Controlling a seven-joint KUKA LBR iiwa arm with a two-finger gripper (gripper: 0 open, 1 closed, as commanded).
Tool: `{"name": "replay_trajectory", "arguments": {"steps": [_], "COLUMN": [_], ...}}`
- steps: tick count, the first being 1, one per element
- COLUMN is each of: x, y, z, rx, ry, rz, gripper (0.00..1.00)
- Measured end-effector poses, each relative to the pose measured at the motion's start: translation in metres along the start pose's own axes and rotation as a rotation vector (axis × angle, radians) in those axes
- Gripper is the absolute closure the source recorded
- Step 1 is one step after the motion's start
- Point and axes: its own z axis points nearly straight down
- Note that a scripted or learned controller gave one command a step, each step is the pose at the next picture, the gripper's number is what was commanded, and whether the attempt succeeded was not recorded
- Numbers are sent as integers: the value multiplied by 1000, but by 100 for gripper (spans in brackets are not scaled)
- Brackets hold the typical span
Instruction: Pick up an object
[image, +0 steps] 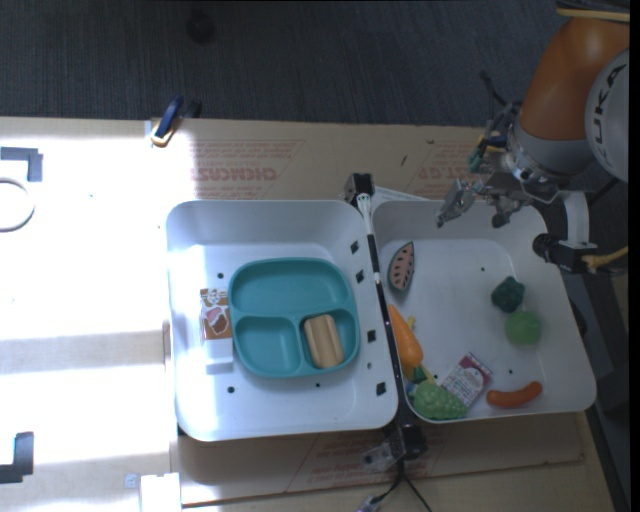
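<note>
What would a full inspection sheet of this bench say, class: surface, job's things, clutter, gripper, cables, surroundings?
Surface: cardboard-covered bench bearing left bin and right bin.
Job's things: right bin holds watermelon slice, carrot, lettuce, packet, sausage, dark green piece, light green ball.
Clutter: teal tray with bread; small card.
Gripper: gripper above right bin's far edge, holding nothing.
Cables: cable at near edge.
Surroundings: dark floor.

bright overall | glare washes out left bench | focus slightly soft
</note>
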Motion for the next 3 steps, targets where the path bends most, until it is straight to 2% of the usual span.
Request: {"name": "replay_trajectory", "arguments": {"steps": [1,2,3], "x": [-58,-94,-94], "y": [-11,-65,-65], "z": [75,120,110], "rx": [0,0,-3], "ry": [0,0,-1], "rz": [2,3,5], "gripper": [0,0,100]}}
